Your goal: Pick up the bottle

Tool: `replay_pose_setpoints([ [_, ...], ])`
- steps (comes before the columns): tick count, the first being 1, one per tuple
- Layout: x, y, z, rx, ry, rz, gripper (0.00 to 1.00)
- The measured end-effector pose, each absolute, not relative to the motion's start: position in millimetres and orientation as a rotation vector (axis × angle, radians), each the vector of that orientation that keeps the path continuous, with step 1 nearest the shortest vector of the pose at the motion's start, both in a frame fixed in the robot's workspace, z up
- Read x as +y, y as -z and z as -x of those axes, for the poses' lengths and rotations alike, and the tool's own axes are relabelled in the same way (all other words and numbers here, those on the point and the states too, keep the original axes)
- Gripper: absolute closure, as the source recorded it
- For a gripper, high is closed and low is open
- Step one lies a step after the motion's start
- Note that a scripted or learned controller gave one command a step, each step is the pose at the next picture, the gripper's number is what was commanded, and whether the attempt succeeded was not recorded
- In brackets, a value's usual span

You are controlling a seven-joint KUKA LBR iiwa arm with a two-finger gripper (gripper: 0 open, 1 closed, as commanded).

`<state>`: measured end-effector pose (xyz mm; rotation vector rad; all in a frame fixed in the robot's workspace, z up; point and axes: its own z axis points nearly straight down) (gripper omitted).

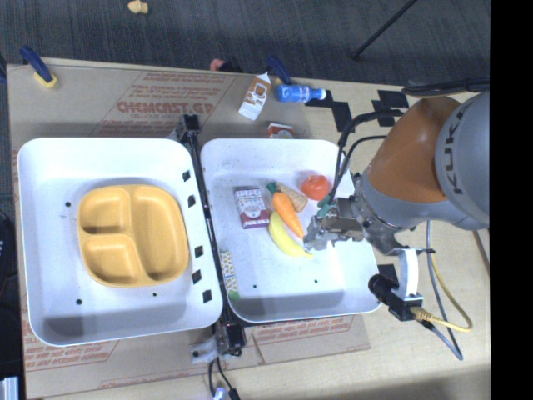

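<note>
We see the claw (pixel 321 233) low in the right white bin (pixel 250 294), just beside the yellow banana (pixel 286 237); whether it is apart or together we cannot tell. The blue plastic bottle (pixel 293 94) lies well beyond it on the bench (pixel 125 90). We judge reaching there comes next.

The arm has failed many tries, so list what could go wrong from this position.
1. The pincer hovers by the banana and carrot in the right bin, so it may grab one of those instead.
2. The blue bottle lies on the bench beyond the bin's far wall; the arm may never reach it.
3. The bottle lies on its side and could roll when touched.
</note>
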<state>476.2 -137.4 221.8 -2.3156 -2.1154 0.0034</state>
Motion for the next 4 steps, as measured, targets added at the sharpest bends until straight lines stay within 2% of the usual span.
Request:
replay_pose_setpoints([
  [1,-201,-197,-484.0,-2.124,-0.003,2.312,1.0],
  [2,-147,-198,-475.9,-1.872,-0.005,2.515,1.0],
  [3,-203,-200,-475.9,-1.858,-0.002,2.53,1.0],
  [4,-139,-218,-476.2,-2.065,-0.003,2.36,1.0],
])
